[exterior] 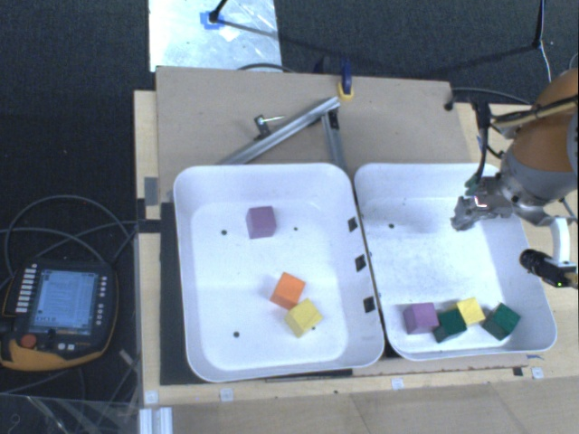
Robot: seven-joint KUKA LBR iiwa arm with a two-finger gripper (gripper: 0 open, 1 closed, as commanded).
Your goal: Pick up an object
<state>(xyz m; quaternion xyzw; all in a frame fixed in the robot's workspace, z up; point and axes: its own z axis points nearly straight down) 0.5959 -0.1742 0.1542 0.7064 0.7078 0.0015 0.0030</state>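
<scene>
The left bin (194, 188) holds a purple cube (261, 221) toward the back, an orange cube (288, 289) and a yellow cube (304, 317) nearer the front. Along the front of the right bin (380, 188) lie a purple cube (420, 316), a dark green block (449, 325), a small yellow cube (469, 310) and another green block (500, 320). My gripper (469, 212) hangs over the back right part of the right bin, well apart from the blocks, with nothing seen between its fingers.
A metal bar (280, 130) lies on the brown board behind the bins. A teach pendant (56, 310) with cables sits on the floor at the left. A black fitting (549, 269) on the arm overhangs the right bin's right rim.
</scene>
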